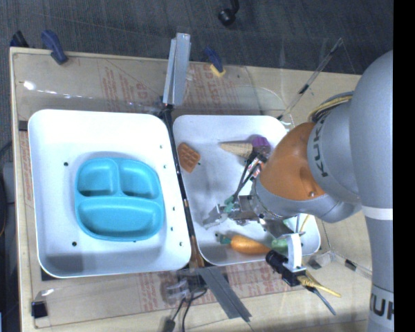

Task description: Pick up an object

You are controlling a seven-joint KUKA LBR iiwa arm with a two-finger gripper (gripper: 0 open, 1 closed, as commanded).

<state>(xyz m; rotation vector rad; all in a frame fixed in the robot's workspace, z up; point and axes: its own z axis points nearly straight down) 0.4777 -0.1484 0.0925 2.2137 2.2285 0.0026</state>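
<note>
White is shown by both bins. A turquoise tray is seen far from gripper; nr it, a brown waffle-pattern cookie, tan cone w/ purple top, orange carrot.
</note>
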